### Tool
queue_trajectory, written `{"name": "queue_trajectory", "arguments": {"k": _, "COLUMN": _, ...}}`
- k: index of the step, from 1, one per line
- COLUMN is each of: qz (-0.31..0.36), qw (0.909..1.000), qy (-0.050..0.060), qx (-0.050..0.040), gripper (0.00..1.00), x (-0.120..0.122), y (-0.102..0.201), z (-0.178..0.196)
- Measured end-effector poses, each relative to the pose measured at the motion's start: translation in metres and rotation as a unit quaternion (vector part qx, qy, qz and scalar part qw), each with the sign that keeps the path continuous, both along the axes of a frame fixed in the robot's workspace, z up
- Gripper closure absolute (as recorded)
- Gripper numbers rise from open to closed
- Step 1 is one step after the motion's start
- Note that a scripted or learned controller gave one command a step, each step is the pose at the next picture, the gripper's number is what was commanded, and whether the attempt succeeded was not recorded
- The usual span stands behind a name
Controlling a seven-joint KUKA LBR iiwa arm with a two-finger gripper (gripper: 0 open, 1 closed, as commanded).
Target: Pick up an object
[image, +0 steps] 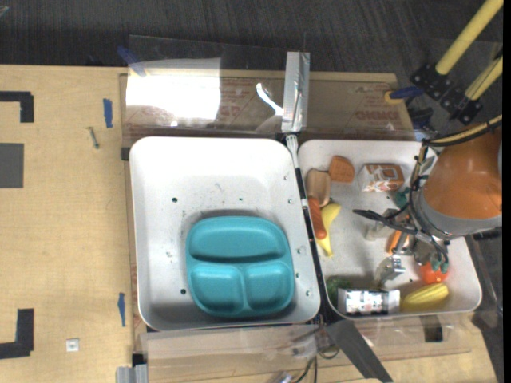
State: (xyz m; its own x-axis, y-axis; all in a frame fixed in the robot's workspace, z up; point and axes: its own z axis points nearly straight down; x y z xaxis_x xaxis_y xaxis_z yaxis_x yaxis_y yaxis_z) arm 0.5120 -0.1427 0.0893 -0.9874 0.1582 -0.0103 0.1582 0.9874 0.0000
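Clutter fills the right bin [471,294], where the end effector [403,238], its grip impossible to tell, hangs low just above a yellow fruit [425,295] and can [369,300] lying left-right at the near wall, carrot [318,218] and banana [327,228] further left.

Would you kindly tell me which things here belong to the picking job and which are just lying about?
Job:
gripper, down in the right bin
can
yellow fruit
bread
packet
orange and yellow pieces

Lying about:
teal tray in the left bin
yellow poles
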Motion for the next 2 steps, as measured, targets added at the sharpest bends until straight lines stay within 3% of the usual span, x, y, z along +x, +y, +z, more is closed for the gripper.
{"name": "queue_trajectory", "arguments": {"k": 1, "qz": 0.001, "qw": 1.0, "qy": -0.007, "qx": -0.0018, "gripper": 1.0, "x": 0.004, "y": 0.0, "z": 0.013}}
{"name": "queue_trajectory", "arguments": {"k": 2, "qz": 0.03, "qw": 0.9995, "qy": -0.003, "qx": -0.0017, "gripper": 1.0, "x": 0.083, "y": -0.024, "z": 0.207}}
